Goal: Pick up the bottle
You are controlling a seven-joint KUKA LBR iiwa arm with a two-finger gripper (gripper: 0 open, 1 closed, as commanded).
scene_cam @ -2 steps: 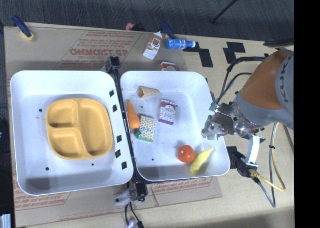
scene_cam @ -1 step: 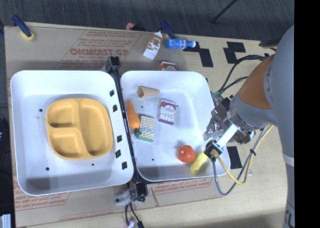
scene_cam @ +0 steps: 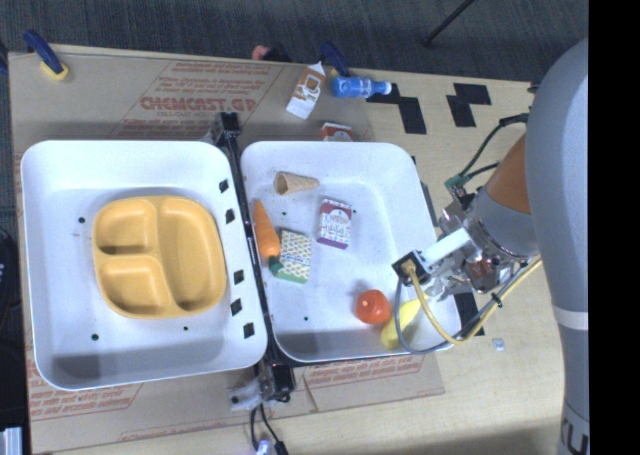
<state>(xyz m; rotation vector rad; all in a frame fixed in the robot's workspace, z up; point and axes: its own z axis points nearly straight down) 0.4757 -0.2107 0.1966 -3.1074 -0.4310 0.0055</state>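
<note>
A small blue bottle (scene_cam: 352, 88) lies on its side on the cardboard behind the right bin (scene_cam: 400, 158), outside both bins. My gripper (scene_cam: 452, 286) hangs low over the right bin's near right corner, far from the bottle. A red ball-shaped fruit (scene_cam: 372, 306) and a yellow fruit (scene_cam: 400, 324) lie just left of and below it. I see nothing held by the gripper.
The right bin also holds a cone (scene_cam: 295, 182), a carrot (scene_cam: 265, 230), a patterned box (scene_cam: 294, 255) and a purple carton (scene_cam: 336, 222). A yellow divided plate (scene_cam: 158, 254) sits in the left bin (scene_cam: 40, 183). A small carton (scene_cam: 306, 91) lies beside the bottle.
</note>
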